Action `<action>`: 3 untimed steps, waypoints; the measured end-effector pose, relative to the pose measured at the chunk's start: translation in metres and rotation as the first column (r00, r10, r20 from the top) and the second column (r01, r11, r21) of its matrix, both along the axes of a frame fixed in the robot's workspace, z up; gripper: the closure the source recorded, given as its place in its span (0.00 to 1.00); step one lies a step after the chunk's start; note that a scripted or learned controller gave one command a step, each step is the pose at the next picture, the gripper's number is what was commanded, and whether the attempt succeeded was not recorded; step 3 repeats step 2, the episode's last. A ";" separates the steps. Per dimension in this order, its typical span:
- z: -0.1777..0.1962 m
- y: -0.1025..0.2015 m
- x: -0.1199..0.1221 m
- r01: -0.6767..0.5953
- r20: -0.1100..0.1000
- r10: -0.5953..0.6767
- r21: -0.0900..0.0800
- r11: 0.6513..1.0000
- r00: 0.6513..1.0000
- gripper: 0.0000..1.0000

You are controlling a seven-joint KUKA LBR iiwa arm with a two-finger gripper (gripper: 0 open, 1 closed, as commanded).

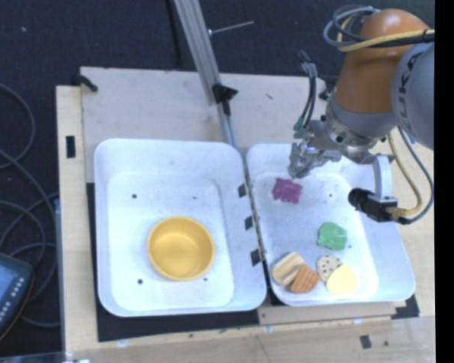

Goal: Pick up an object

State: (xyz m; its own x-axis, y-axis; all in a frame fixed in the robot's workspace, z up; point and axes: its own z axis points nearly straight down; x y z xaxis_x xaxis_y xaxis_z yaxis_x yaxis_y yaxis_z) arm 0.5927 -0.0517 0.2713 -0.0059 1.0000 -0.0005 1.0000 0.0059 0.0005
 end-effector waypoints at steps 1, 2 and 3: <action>0.001 0.057 0.005 -0.002 0.001 0.002 0.002 1.000 1.000 1.00; -0.017 0.108 -0.001 0.000 -0.001 0.000 0.000 1.000 1.000 1.00; -0.017 0.108 -0.001 0.000 -0.001 0.000 0.000 1.000 1.000 1.00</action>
